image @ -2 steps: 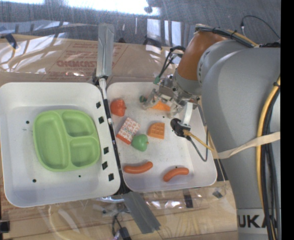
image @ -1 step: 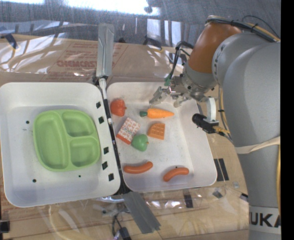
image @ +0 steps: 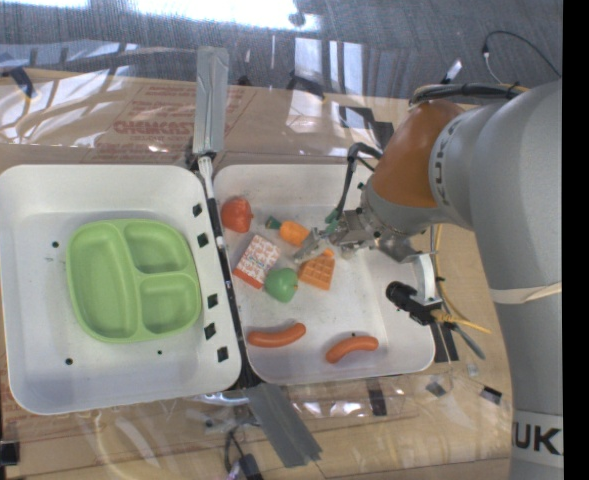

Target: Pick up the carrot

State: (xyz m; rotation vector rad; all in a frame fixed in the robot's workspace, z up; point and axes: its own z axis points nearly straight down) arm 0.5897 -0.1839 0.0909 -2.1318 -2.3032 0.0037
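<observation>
Over the right bin [image: 404, 353], the tool [image: 321, 236] hangs beside the carrot [image: 293, 233].

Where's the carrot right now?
The carrot lies in the right bin, toward its upper middle, between the tomato on its left and the gripper close on its right, just above the waffle.

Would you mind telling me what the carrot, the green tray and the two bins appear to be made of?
The carrot looks like moulded toy plastic: smooth, uniform orange with a green stub. The green tray seems matte plastic, one even lime colour with rounded compartments. The left bin and right bin look like thin white formed plastic or foam; which one is unclear.
</observation>
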